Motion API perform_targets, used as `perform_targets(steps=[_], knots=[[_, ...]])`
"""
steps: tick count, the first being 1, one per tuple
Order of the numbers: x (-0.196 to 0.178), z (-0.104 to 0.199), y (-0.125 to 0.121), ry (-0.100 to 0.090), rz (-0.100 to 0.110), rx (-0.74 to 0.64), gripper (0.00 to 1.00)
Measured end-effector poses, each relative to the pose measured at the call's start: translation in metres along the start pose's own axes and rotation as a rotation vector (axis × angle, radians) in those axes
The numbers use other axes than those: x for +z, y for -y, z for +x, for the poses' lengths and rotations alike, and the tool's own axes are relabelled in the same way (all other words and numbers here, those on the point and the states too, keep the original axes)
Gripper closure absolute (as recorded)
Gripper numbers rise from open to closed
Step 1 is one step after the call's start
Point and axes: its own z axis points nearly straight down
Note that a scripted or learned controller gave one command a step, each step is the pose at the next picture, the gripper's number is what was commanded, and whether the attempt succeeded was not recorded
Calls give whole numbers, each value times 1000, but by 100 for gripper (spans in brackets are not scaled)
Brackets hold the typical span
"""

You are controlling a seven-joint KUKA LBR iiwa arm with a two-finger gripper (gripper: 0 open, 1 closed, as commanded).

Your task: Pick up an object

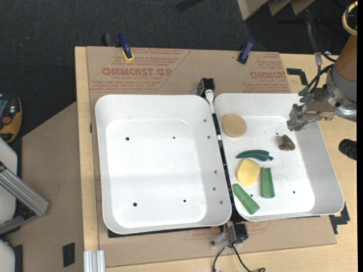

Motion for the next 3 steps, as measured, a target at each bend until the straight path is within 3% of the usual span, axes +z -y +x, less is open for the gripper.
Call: perform_targets(steps=[1, 2, 3], knots=[[-98, 51, -26, 0, -10, -6, 100], [-134, -7, 69, -1, 4, 7, 100], [-161, 80, 9, 0, -4, -6, 100]])
